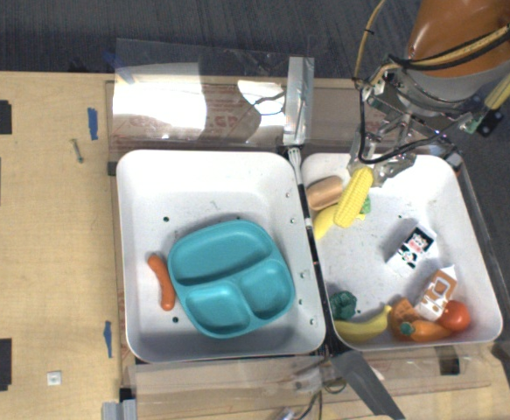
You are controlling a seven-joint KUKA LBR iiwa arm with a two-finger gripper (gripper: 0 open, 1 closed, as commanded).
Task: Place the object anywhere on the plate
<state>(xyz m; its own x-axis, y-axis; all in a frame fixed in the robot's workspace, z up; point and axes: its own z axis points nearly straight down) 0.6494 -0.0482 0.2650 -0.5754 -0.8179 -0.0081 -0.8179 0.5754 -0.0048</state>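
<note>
Over the right bin's [473,234] eleven o'clock corner, the claw [373,166] pinches a corn cob [352,198]; the teal plate [228,276] lies at nine o'clock.

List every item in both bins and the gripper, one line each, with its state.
gripper: over the right bin's back, at the corn's top end
corn: tilted, leaning on the bread roll
bread roll: lying by the divider
plate: flat in left bin
orange sausage: lying beside the plate
banana: lying at right bin's front
</note>
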